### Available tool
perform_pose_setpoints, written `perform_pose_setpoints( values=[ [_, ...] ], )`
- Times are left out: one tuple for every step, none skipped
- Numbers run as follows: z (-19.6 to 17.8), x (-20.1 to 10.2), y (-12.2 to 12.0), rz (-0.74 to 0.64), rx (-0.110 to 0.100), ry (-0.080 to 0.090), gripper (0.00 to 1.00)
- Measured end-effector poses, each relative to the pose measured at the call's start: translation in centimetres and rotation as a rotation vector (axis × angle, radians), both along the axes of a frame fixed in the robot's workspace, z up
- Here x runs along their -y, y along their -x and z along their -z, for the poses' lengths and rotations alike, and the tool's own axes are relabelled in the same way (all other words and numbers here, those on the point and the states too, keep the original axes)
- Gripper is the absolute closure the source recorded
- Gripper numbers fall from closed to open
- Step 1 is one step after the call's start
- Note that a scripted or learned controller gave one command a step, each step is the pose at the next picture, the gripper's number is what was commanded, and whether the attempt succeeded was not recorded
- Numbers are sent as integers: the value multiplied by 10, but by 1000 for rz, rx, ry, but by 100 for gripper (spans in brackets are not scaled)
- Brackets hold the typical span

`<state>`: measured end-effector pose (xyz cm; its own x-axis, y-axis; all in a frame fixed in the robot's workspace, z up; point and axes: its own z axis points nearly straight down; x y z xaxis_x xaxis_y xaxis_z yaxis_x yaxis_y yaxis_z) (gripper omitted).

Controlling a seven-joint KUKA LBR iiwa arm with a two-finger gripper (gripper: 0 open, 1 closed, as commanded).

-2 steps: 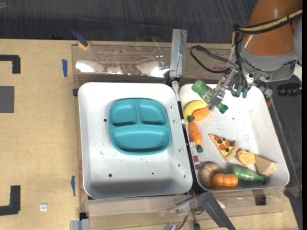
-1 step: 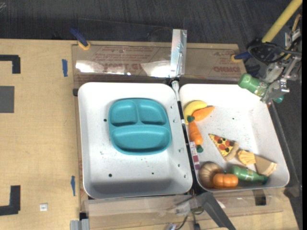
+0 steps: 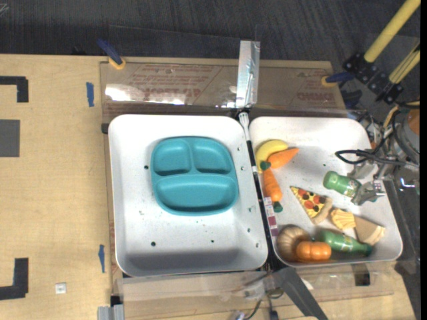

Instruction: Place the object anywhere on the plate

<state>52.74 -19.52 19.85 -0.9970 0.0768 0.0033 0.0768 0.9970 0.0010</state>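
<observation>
Wooden bench (image 3: 53,179), two white bins (image 3: 133,145)

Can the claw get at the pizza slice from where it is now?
Probably yes: the claw sits just right of the pizza slice, whose top is uncovered, though the light green bottle lies between them.

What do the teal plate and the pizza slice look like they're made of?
The teal plate looks like moulded plastic with a smooth, semi-matte finish: uniform colour, rounded dividers between three compartments. The pizza slice looks like toy plastic or rubber: flat solid colours and a soft-edged crust, though it is too small to say which.
</observation>
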Motion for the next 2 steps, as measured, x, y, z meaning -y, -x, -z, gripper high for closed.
perform_pose_setpoints(
  values=[
    [-16,27,-99,-192,13,3,100],
    [-53,30,-5,-236,13,6,100]
  ],
)
